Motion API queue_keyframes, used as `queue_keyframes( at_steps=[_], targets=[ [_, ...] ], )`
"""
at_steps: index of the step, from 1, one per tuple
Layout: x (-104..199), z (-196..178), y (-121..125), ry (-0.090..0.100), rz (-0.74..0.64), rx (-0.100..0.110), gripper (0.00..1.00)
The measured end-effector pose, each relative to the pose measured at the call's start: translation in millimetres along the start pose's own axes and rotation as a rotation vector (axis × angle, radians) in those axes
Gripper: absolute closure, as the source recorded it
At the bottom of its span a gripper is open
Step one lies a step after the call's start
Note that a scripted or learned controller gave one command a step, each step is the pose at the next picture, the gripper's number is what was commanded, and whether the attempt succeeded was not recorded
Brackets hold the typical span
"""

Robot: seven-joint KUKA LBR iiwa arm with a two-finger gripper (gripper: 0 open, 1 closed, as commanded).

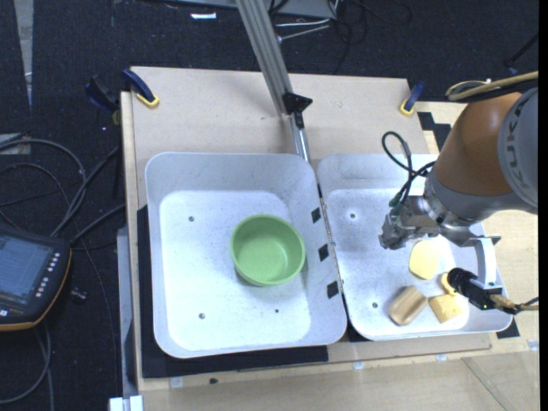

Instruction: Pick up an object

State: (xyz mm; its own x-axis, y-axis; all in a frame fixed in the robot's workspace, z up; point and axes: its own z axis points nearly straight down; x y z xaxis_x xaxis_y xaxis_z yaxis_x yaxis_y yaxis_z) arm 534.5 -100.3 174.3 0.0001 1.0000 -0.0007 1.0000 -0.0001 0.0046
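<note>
Camera view, looking down at a slant. Two shallow white bins sit side by side on the desk (360,101).

Left bin (184,195): one green bowl (268,249), upright, near the middle and a little toward the divide.

Right bin (360,187): three small pieces grouped in the near right part.
- Pale yellow rounded piece (424,261).
- Tan block (407,305), nearer the front edge and lying tilted.
- Yellow block (444,308), just right of the tan one and close beside it.

Arm (484,157), grey with an orange band, reaches in from the right over the right bin. The hand (392,236) is low over the bin floor, just left of the pale yellow rounded piece. Cannot tell whether the hand is apart or together. Nothing is seen clamped in it. All three pieces lie on the bin floor.
</note>
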Motion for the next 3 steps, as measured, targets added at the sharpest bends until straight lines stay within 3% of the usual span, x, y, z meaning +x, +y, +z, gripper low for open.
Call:
queue_keyframes(
  at_steps=[1,3],
  targets=[
    [0,-52,1,0.0,0.0,0.0,1.0],
    [105,-51,11,0.001,-0.005,0.006,1.0]
  ],
)
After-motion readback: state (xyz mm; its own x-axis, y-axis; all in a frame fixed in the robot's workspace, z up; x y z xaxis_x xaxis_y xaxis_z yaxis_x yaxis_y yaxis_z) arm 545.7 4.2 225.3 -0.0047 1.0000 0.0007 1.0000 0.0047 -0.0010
